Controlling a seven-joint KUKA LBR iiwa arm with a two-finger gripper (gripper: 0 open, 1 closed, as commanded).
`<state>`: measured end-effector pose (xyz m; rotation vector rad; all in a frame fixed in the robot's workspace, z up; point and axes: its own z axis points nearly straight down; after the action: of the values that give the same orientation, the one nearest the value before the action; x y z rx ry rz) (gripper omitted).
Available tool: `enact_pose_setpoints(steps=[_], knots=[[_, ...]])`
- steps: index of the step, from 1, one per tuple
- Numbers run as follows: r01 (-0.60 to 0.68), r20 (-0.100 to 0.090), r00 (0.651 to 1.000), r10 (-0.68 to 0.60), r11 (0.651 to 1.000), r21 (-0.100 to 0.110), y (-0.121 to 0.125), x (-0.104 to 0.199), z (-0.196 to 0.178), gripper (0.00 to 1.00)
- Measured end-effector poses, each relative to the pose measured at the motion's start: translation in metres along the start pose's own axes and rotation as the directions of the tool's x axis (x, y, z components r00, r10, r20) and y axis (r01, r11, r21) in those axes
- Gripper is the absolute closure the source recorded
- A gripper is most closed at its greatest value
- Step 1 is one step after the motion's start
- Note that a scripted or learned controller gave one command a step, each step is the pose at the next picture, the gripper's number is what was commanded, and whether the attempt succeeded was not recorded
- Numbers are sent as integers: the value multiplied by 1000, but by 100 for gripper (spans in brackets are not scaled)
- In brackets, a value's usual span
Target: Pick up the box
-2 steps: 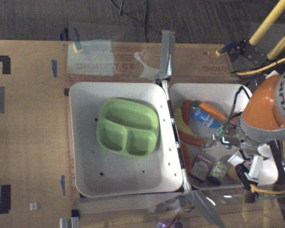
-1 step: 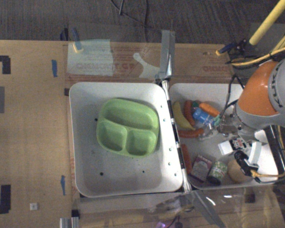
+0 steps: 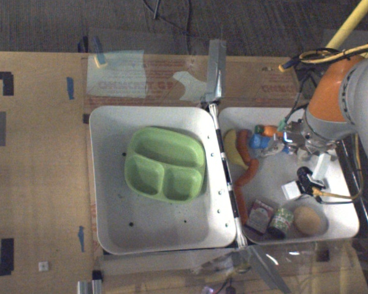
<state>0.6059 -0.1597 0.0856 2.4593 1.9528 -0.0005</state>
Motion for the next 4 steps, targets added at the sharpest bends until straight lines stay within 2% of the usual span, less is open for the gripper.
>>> enact_pose_setpoints(steps=[1,2,3,4], knots=[[-53,-1,999,53,999,0,-42,4,-1,0],[-289,0,957,289,957,0,45,-31,-32,0],[-91,-3,996,91,996,-1,-82,-7,-1,0],[-120,-2,993,120,993,-3,-32,25,-1,0]])
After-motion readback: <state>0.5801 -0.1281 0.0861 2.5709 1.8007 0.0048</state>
